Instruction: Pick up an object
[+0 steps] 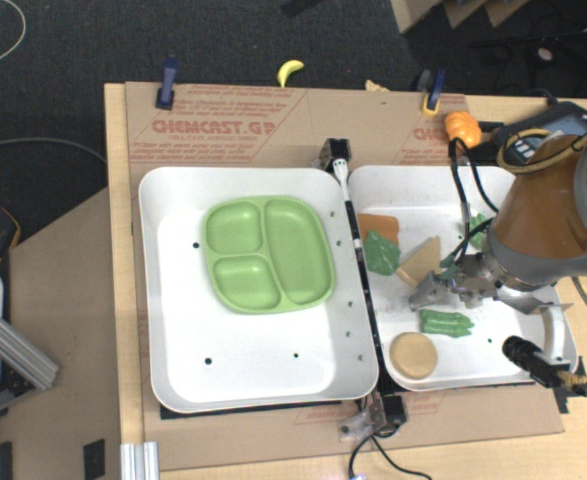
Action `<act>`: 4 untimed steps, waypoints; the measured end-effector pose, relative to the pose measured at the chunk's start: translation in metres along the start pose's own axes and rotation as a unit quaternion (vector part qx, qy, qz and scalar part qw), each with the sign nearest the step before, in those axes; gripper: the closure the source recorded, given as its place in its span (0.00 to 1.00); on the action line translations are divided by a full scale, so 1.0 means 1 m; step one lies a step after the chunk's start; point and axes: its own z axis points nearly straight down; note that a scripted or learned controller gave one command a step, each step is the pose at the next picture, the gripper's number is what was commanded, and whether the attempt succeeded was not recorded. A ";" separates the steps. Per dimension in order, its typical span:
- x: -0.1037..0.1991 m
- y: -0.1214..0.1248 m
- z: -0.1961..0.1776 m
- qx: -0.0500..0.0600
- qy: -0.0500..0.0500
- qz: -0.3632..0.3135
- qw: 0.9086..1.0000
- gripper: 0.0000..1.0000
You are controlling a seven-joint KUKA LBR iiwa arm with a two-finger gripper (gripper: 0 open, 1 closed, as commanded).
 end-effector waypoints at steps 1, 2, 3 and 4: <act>0.022 -0.017 0.032 -0.006 -0.001 0.001 1.000 0.00; -0.048 0.016 0.029 -0.011 -0.005 0.003 1.000 0.00; 0.018 -0.020 0.031 -0.005 0.000 -0.001 1.000 0.00; 0.014 -0.018 0.020 -0.009 -0.002 0.001 1.000 1.00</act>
